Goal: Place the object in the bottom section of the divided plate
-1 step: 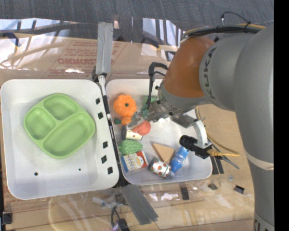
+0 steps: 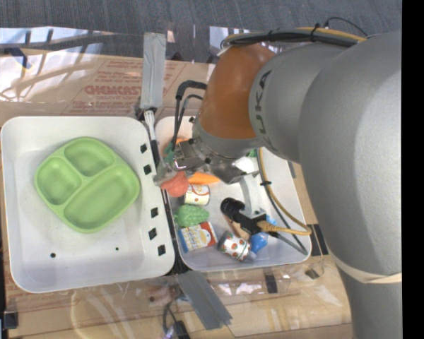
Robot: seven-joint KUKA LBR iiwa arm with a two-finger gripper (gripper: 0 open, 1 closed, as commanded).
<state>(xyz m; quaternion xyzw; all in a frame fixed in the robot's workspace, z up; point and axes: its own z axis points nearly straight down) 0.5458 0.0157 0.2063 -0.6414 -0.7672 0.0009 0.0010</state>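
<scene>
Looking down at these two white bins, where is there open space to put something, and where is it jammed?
The left bin has bare floor all around the green divided plate, widest between the plate and the bin's near rim. The plate's three sections are bare too. The right bin is crowded: toys such as the red piece and small can pack its left and near side, under the arm.

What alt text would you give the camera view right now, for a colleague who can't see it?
The grey KUKA arm reaches from the right over the right bin, its gripper low by a red-orange toy among small toys and cans. The green divided plate sits in the left bin, nothing in its sections.
</scene>
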